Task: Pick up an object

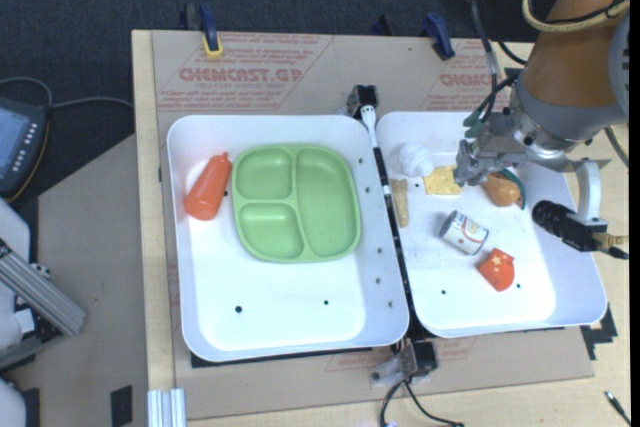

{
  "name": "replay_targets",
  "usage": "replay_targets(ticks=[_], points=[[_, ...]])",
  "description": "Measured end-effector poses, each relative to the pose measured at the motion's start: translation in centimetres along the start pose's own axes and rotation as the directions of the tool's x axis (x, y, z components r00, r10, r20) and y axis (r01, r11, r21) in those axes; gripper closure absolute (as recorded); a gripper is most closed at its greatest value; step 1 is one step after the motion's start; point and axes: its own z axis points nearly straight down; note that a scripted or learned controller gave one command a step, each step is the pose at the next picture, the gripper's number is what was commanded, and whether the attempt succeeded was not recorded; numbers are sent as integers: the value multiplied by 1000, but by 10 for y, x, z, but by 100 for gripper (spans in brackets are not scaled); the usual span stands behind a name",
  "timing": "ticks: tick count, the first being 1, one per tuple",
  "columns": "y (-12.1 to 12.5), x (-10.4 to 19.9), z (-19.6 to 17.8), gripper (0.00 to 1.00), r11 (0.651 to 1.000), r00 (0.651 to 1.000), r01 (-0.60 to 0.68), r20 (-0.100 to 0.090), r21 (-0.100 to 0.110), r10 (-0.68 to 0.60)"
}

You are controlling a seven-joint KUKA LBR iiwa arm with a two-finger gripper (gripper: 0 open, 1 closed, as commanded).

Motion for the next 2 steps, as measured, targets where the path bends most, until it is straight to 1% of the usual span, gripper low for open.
replay_targets(ticks=[1, 2], points=[[-34, 35, -2, 100, 1000, 1000, 0, 0, 1, 0], [-58, 68, 2, 100, 1000, 1000, 0, 0, 1, 0]])
